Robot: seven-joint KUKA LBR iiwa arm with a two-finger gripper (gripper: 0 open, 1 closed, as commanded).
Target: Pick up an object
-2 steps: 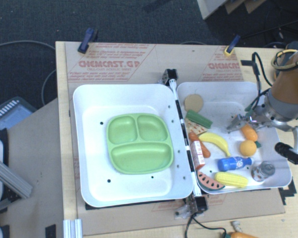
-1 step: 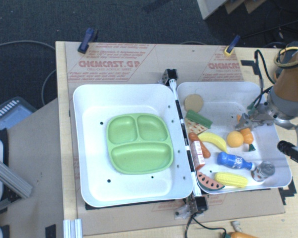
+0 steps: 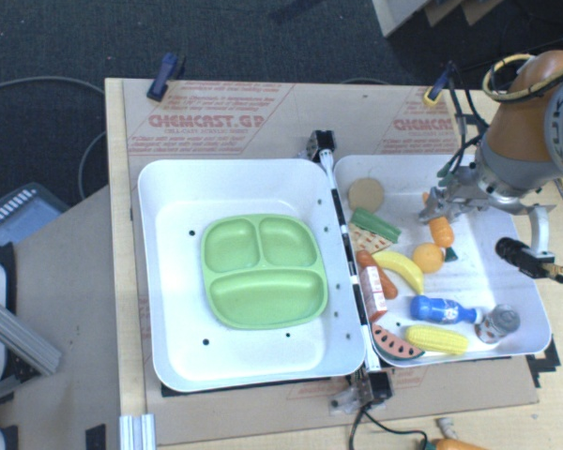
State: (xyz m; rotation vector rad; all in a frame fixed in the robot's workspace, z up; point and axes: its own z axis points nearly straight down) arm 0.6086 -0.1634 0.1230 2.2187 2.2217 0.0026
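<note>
Dark carpet is surrounding a bench [image 3: 263, 111] covered in printed protective paper, and two shallow white bins are sitting side by side on it. Within the left bin [image 3: 169, 279] a green divided plate [image 3: 263, 272] is lying alone. Its neighbour, the right bin [image 3: 530, 312], is holding all the small toy foods.

Reaching in from the right, the grey arm [image 3: 525, 125] with its orange band is hanging over the upper part of the right bin, and its gripper [image 3: 441, 216] is poised just above a small orange carrot [image 3: 440, 232]. Whether the gripper is clenched or released cannot be told from this angle, and nothing is visibly lifted clear of the bin floor.

Below the gripper, the other pieces are lying in order of size: a yellow banana [image 3: 400, 270], a corn cob [image 3: 436, 339], a blue bottle [image 3: 443, 310], a watermelon slice [image 3: 394, 343], a red packet [image 3: 374, 279], a green pepper-like piece [image 3: 373, 223], a tan round disc [image 3: 365, 194], an orange fruit [image 3: 428, 257] and a small grey item [image 3: 500, 321].

Judging by this, the approach step is underway, with the carrot looking like the target. The next move is calling for a straight descent to straddle the carrot, a firm close, then a clean lift; the orange fruit lying near could be getting nudged.
</note>
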